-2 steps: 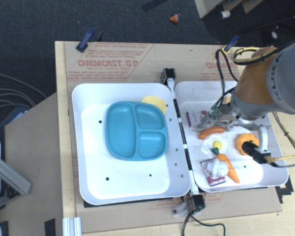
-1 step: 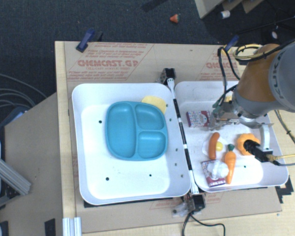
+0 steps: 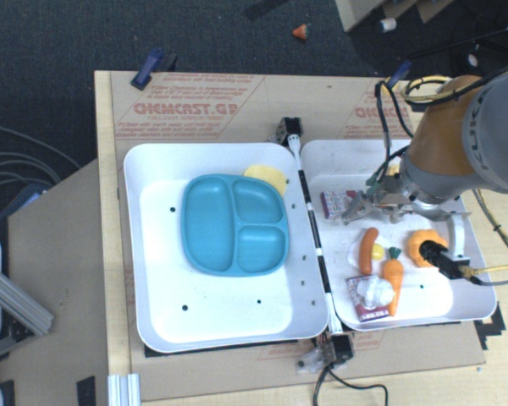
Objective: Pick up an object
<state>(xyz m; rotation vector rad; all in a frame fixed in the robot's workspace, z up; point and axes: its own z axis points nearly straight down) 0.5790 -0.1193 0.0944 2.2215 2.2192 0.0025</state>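
My gripper [image 3: 379, 207] hangs low in the right bin [image 3: 470, 309], under the grey arm with its orange band [image 3: 444, 138]. It sits just above an orange sausage [image 3: 368, 249] and just right of a small purple-and-white packet [image 3: 336, 202]. A carrot [image 3: 394, 279] lies next to the sausage. An orange fruit [image 3: 421, 245] rests to the gripper's lower right, partly crossed by a black part. A white-and-red packet [image 3: 369, 297] lies near the bin's front edge. I see nothing lifted.
The left bin [image 3: 152, 294] bears a blue divided plate [image 3: 234, 224], with a yellow object [image 3: 267, 177] behind it. A ridge [image 3: 313, 235] separates the two bins. Cables [image 3: 398, 108] run along the arm at the back right.
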